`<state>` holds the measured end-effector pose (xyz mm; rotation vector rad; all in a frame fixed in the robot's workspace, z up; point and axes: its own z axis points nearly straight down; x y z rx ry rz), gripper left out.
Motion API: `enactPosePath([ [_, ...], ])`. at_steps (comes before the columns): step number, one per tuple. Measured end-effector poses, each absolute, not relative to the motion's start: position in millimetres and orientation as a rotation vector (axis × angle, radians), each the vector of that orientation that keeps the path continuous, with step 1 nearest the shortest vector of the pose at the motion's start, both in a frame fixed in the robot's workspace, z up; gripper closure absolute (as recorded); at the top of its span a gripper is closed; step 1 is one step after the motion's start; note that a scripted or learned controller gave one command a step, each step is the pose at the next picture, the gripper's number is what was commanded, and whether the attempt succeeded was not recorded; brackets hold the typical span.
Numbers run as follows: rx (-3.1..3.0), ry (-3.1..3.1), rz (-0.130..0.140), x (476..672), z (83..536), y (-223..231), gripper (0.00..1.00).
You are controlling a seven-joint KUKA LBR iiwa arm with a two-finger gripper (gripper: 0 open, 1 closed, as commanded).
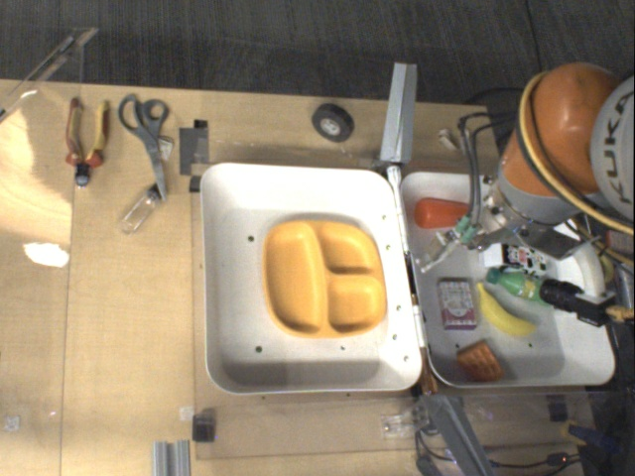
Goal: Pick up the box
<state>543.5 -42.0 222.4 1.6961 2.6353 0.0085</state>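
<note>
The box (456,302) is small and flat, with a purple and grey printed face. It lies in the middle of the right bin (585,370), free of the arm. My gripper (464,238) hangs under the grey and orange wrist (566,142) over the bin's upper part. It is above and slightly right of the box and apart from it. Cables and the wrist hide much of the gripper.
Around the box in the right bin lie a red-orange object (439,212), a green bottle (516,284), a yellow banana (507,316) and a brown-orange piece (479,361). The left bin (228,266) holds a yellow compartment tray (324,275). Scissors (149,132) and pliers (84,142) lie on the bench.
</note>
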Motion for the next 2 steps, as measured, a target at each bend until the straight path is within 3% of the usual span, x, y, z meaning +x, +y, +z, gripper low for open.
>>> enactPosePath([
  [1,1.952,2.457,0.004,513.0,98,-93,0.0],
  [2,1.946,2.455,0.01,515.7,109,-92,1.0],
])
